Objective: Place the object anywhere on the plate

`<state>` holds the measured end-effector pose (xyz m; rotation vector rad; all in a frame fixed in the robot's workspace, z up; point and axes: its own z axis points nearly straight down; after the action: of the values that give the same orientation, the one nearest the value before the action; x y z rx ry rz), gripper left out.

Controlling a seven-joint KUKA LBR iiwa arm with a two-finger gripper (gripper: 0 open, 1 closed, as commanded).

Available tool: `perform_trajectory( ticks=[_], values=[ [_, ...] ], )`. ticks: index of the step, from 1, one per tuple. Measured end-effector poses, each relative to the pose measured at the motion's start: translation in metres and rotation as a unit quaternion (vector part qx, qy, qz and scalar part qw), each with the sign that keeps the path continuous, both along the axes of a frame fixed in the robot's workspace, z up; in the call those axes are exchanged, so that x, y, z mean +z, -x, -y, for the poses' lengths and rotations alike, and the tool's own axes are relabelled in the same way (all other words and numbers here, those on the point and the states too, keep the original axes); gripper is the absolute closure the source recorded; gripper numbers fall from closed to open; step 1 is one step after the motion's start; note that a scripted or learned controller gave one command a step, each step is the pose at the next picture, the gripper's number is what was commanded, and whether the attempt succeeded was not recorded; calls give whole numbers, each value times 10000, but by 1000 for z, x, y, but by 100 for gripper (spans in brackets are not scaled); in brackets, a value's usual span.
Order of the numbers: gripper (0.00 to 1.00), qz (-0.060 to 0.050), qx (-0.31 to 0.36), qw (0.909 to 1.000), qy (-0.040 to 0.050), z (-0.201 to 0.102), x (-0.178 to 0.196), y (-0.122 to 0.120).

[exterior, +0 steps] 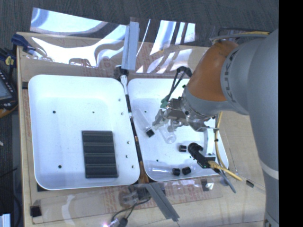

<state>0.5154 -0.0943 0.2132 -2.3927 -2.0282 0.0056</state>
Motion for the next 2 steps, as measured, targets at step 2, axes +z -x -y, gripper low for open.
perform_trajectory(
  ticks=[2],
  values=[
    [100, 7, -3279, 9447, 12, -94, -16, 39]
  ],
)
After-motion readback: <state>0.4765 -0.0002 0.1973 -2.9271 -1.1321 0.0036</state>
